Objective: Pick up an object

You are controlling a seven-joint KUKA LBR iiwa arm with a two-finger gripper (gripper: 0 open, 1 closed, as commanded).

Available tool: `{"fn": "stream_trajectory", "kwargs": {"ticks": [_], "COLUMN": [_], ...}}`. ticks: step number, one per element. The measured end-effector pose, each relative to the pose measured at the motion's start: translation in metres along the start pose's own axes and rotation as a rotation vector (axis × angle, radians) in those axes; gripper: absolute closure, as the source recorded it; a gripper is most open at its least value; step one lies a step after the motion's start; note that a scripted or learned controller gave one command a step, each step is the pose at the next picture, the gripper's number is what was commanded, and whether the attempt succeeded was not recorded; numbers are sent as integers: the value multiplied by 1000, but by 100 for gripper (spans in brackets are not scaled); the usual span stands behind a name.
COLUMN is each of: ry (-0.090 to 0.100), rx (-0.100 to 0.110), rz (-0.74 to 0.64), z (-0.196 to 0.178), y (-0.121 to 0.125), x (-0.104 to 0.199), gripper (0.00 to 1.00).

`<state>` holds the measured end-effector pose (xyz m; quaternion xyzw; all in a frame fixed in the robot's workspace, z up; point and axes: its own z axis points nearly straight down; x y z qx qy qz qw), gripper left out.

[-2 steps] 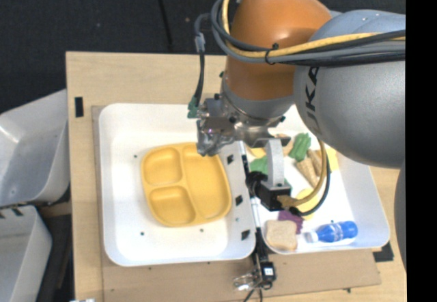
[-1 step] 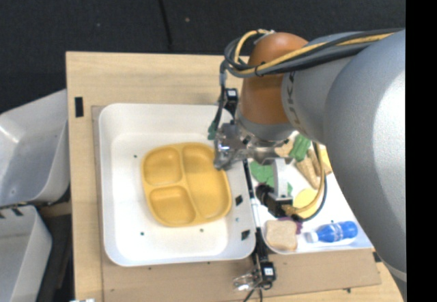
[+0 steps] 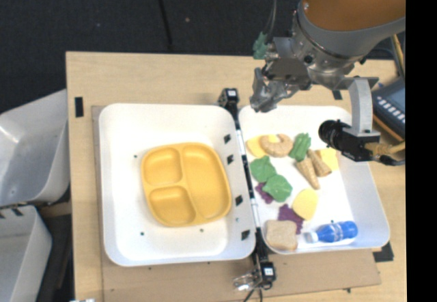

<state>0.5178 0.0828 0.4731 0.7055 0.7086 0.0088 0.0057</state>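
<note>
Hand (image 3: 265,97) grip unclear above right bin (image 3: 362,225), wooden bench (image 3: 136,72), dark floor (image 3: 102,0)

My arm (image 3: 355,0) is orange above and grey toward the wrist, and my gripper (image 3: 265,99) is dull grey metal. Both bins are plain white on a pale wooden bench (image 3: 136,72). The left bin (image 3: 116,177) carries a yellow tray (image 3: 185,182). In the right bin (image 3: 369,205), from 12 o'clock round: a tan pretzel (image 3: 276,145), a green leafy piece (image 3: 300,145), a yellow block (image 3: 330,158), beige sticks (image 3: 312,169), a blue bottle with a white cap (image 3: 332,232), a light-brown bread slice (image 3: 281,235), purple grapes (image 3: 289,215) and green lettuce (image 3: 270,180).
</note>
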Motion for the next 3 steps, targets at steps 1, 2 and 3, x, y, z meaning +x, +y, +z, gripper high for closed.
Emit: {"fn": "stream_trajectory", "kwargs": {"ticks": [1,2,3], "ry": [-6,-7,-6], "rx": [16,34,35], "rz": [10,8,10], "z": [-6,134,280], "y": [-29,-33,-38], "x": [-74,-106,-146], "gripper": [100,100,100]}}
